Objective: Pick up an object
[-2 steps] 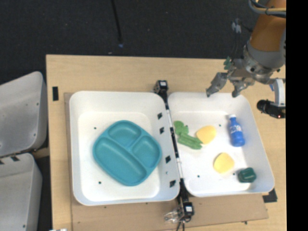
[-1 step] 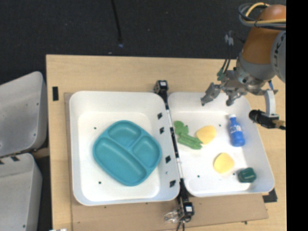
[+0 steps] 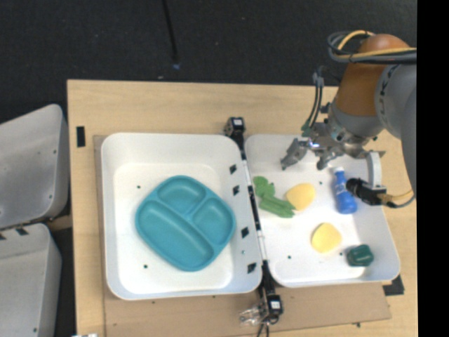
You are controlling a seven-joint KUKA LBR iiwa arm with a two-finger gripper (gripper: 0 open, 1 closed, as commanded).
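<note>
Approach is the step in hand, judged from how things lie: the two-finger gripper [image 3: 307, 155] on the grey arm with the orange band [image 3: 361, 83] hangs over the far part of the right white bin [image 3: 280, 258], its 2 fingers spread apart with nothing between them. No object has been lifted.

The candidates all lie in that right bin. A rounded yellow piece [image 3: 301, 196] sits just below the gripper, nearest to it, and a leafy green toy [image 3: 271, 198] lies touching or just beside its left edge. A small blue bottle-like object [image 3: 344, 192] lies to the right of the yellow piece, under the wrist and close to a black cable fitting [image 3: 365, 189]. Nearer the camera rest a second yellow lump [image 3: 325, 237] and, at the bin's near right corner, a dark green block [image 3: 360, 255]. The left white bin [image 3: 112, 209] bears a teal plastic tray with 3 compartments [image 3: 184, 221], well apart from the arm.

The next move calls for choosing 1 target, probably the nearer yellow piece, centring the open fingers over it, descending until they straddle it, then closing. The green toy alongside could be nudged or caught too, so the fingers should come down clear of it.
</note>
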